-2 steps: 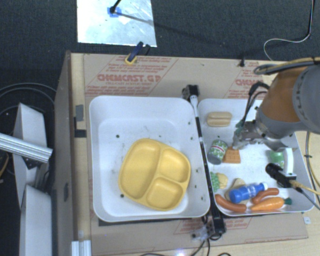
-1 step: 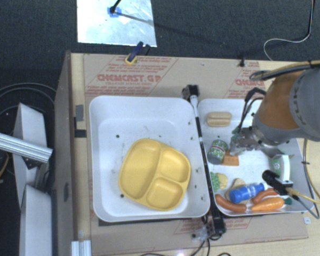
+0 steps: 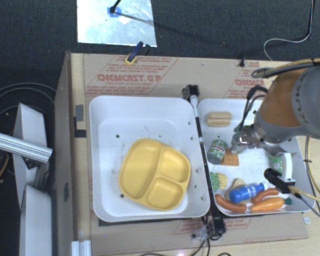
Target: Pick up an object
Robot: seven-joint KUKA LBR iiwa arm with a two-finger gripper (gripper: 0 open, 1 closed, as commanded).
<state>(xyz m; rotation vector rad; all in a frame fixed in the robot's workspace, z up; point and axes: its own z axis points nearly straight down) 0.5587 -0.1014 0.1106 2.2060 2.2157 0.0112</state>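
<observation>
Presently, two bins are recorded. A yellow tray point(image 3: 154, 173) is lodged in the left bin point(image 3: 104, 121). Over the right bin point(image 3: 245, 106), the gripper point(image 3: 240, 143) is poised; finger state cannot be told. Just beside it a can point(image 3: 217, 150) is tilted. A blue bottle point(image 3: 246, 192) is laid pointing up-right, above a carrot point(image 3: 266, 204).

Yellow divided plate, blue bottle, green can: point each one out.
yellow divided plate point(image 3: 154, 173), camera view, its middle ridge.
blue bottle point(image 3: 245, 192), camera view, its body.
green can point(image 3: 217, 151), camera view, its side label.
</observation>
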